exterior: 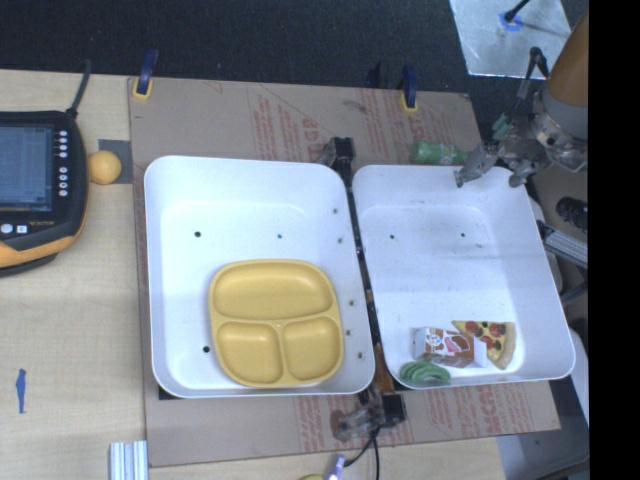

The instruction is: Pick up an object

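Note:
The right bin [450, 258] holds three small items along its front edge: a pizza slice toy [492, 340], a red and white packet [442, 345] and a green coiled piece [426, 373]. In the left bin [200, 198] lies a yellow divided plate [275, 320]. My gripper [492, 175] hangs over the far right corner of the right bin, open, with nothing between its fingers. It is far from the items at the bin's front.
A small green object [435, 153] lies on the cardboard just behind the right bin, near the gripper. A yellow ball [103, 166] and a teach pendant [35, 193] sit left of the bins. Clamps [408, 86] hold the cardboard's far edge.

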